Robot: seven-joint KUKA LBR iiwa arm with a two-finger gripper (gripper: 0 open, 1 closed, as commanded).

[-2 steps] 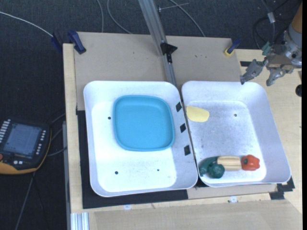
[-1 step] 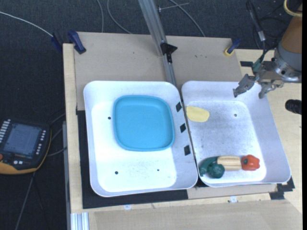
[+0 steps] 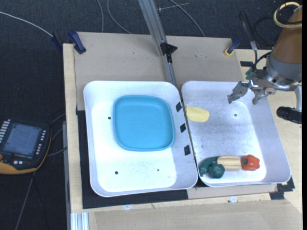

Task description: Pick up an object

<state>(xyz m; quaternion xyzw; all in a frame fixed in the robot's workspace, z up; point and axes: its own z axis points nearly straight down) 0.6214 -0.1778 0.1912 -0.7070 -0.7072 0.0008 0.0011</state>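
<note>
In the right bin (image 3: 268, 128) a pale yellow lump (image 3: 197, 114) lies near the left wall. Along the bin's front edge sit a dark green item (image 3: 212, 168), a tan cylinder (image 3: 229, 163) and a red item (image 3: 250, 162) in a row. My gripper (image 3: 248, 94) hangs over the bin's far right part, open, its two fingers spread with nothing between them. It is well apart from every object.
The left bin (image 3: 96, 143) holds a blue square plate (image 3: 143, 122). A metal post (image 3: 153, 18) rises from the back between the bins. Blue and yellow clamps sit on the board's far corners. A handheld pendant (image 3: 21, 145) lies at the left on the floor.
</note>
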